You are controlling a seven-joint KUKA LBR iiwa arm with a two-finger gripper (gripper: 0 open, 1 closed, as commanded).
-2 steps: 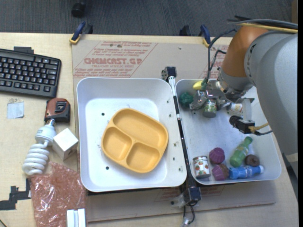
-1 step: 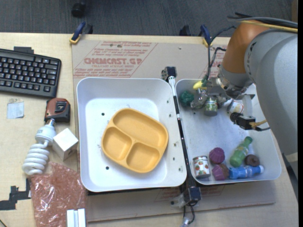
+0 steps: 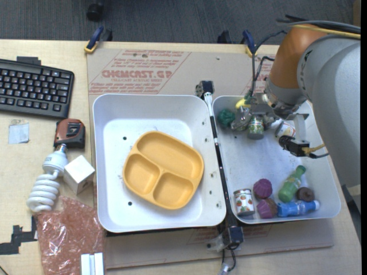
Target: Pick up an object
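We see a dark-green object (image 3: 227, 117) just left of the pincer (image 3: 254, 125), whose state we cannot tell; white bins (image 3: 109, 153) rest on cardboard (image 3: 143, 73).

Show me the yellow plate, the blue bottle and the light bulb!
yellow plate (image 3: 164, 169), camera view, the middle ridge.
blue bottle (image 3: 297, 209), camera view, its body.
light bulb (image 3: 46, 185), camera view, the white spiral.

Keyboard (image 3: 34, 89), tape measure (image 3: 70, 133), bulb (image 3: 47, 178) lie bench-left.
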